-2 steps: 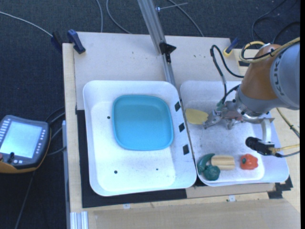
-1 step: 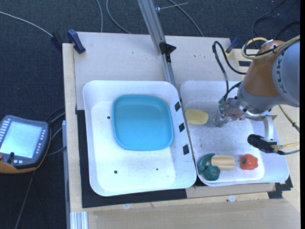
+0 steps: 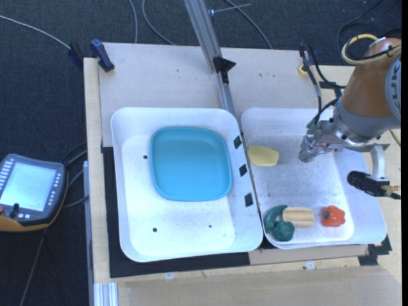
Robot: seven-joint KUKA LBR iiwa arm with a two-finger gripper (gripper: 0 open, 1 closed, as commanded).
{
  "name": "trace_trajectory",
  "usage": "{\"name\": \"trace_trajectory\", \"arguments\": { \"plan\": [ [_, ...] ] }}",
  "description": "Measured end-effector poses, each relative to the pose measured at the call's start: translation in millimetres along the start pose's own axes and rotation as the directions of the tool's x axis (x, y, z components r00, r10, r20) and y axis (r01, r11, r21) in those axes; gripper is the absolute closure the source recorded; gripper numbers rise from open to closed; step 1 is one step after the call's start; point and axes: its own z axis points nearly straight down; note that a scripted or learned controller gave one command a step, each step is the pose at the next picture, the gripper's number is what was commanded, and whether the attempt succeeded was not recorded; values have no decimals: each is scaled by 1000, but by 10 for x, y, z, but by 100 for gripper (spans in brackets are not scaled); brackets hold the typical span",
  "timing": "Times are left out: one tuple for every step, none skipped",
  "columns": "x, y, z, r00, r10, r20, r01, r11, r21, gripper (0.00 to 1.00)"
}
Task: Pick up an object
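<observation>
White right bin point(image 3: 357, 234), gripper point(image 3: 308, 153) above it, yellow object point(image 3: 263, 155) near

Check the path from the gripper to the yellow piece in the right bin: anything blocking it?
Nothing visible. The gripper hangs over the right bin, and the yellow piece lies to its left near the divider, with bare bin floor between them. The green item, tan block and red item lie along the bin's near edge, off that line.
</observation>
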Motion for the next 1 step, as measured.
{"name": "trace_trajectory", "arguments": {
  "plan": [
    [45, 31, -622, 1000, -1, 0, 1, 1000, -2, 100]
  ]
}}
